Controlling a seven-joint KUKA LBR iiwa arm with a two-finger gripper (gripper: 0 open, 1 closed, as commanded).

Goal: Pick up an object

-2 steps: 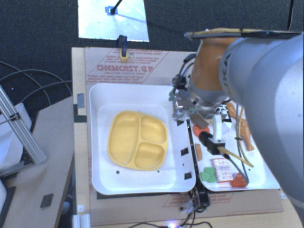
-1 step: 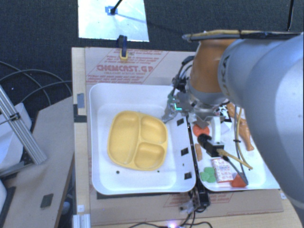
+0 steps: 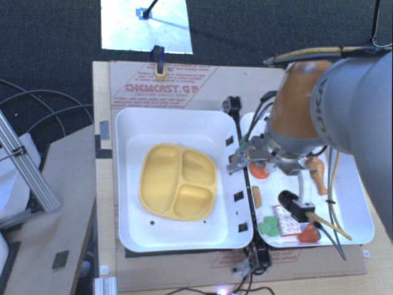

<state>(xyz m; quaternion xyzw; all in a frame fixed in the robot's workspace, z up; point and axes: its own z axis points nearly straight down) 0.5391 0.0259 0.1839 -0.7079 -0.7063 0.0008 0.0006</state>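
Note:
My gripper (image 3: 244, 158) hangs low over the left edge of the right bin (image 3: 362, 226), beside the divide between the two bins. A red-orange round piece (image 3: 260, 171) lies right below and beside it, partly hidden by the wrist. Further things lie in the right bin: a small orange stick (image 3: 256, 196), a green piece (image 3: 268, 227), a red and white packet (image 3: 285, 220), a red piece (image 3: 309, 234) and an orange carrot-like piece (image 3: 317, 173). I see nothing between the gripper's fingers.
The left bin (image 3: 132, 226) holds a yellow plate (image 3: 178, 182) with three compartments. The grey arm with its orange band (image 3: 301, 103) covers the back of the right bin. A yellow and blue clamp (image 3: 159, 61) sits at the bench's far edge.

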